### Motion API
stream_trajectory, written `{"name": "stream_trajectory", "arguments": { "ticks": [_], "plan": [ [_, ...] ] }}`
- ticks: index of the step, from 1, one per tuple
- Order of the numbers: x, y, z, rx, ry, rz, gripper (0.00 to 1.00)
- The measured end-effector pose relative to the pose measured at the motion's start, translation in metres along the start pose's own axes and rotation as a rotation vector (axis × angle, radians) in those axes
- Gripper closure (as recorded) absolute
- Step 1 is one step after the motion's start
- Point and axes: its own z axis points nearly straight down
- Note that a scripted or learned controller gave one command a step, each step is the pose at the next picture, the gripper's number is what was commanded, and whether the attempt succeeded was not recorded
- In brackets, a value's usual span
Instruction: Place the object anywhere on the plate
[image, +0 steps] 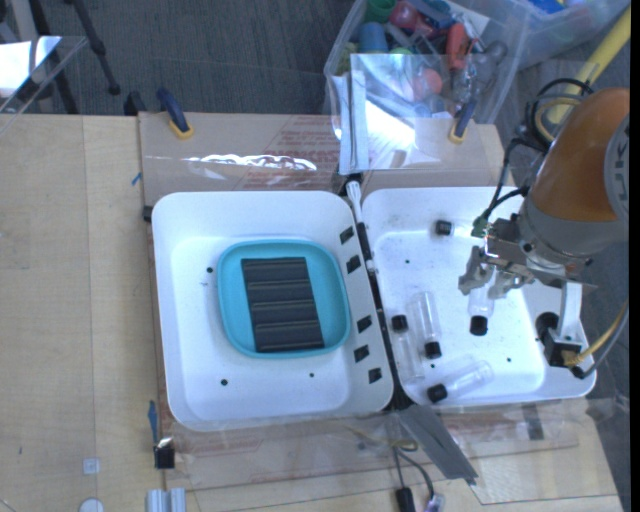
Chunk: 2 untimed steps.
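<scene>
Two white bins are seen on the worktop (70, 300). In the left bin (180, 370) lies one teal plate (232, 300) bearing a dark ribbed block (284, 303). Two clear vials (426, 316) lie in the right bin (520, 375), below the end effector (492, 290), whose opening cannot be told.

no readable text, labels, brands or numbers on the bins, plate or bench

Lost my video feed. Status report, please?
Gripper low over right bin, near clear vials. Nothing seen between fingers. Teal plate in left bin, a dark ribbed block on it.
</scene>
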Motion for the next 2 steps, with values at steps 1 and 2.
{"name": "stream_trajectory", "arguments": {
  "ticks": [1, 2],
  "plan": [
    [0.0446, -0.0367, 0.0255, 0.003, 0.002, -0.102, 1.0],
    [0.0442, -0.0364, 0.0254, 0.003, 0.001, -0.102, 0.0]
  ]
}}
